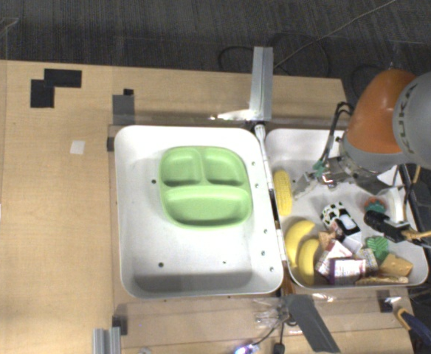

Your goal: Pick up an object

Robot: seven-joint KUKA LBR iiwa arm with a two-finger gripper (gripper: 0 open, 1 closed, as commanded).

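My gripper [320,177] hangs low over the upper part of the right bin [304,147], reaching in from the right under the orange-banded wrist. Its tip points left toward a yellow corn cob [282,191] that lies along the bin's left wall. I see nothing held in it. Below it lie two yellow bananas [301,243], a small black-and-white spotted item [337,214] and a purple-and-white box [344,268]. A green item [378,246] and a tan piece [397,265] sit in the lower right corner.
The left bin [138,220] holds a green divided plate [203,185] in its upper middle. A metal post [262,80] stands at the back between the two bins. The things in the right bin crowd its lower half.
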